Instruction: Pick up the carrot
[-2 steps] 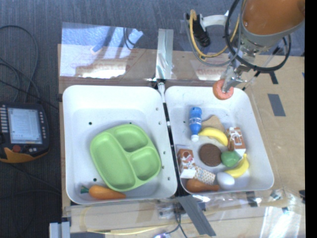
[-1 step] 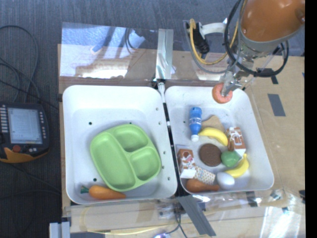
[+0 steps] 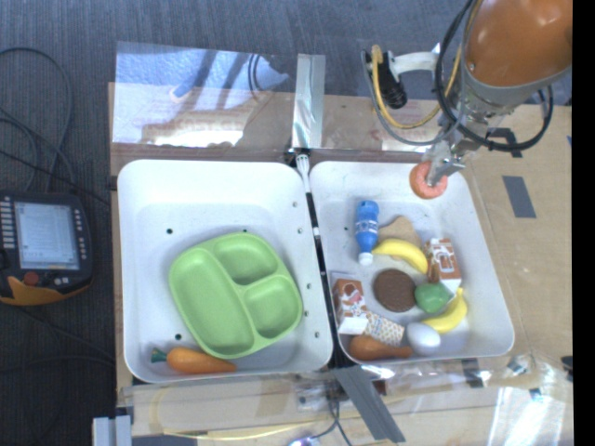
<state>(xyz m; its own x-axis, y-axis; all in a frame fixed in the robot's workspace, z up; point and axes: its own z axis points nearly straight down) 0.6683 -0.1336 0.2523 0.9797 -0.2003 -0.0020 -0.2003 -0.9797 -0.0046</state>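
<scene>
The carrot (image 3: 192, 360) lies in the left bin (image 3: 139, 249), in its near left corner, just beside the near edge of the green divided plate (image 3: 234, 293). Its long axis runs almost level from left to right across the view, with the green top end at the left and the orange body to the right. There is one such carrot in this bin and one plate. In the right bin (image 3: 493, 277) a second carrot-like piece (image 3: 376, 347) lies by the near wall, next to a white egg (image 3: 424, 336). Further in I count two bananas (image 3: 402, 252), one brown cookie (image 3: 394, 289), one green round fruit (image 3: 432, 296) and one blue bottle (image 3: 366, 228). At the far right corner of this bin the gripper (image 3: 444, 167) hangs over an orange ring-shaped thing (image 3: 428, 182); whether its fingers are open or closed, and whether it grips the ring, I cannot tell.
</scene>
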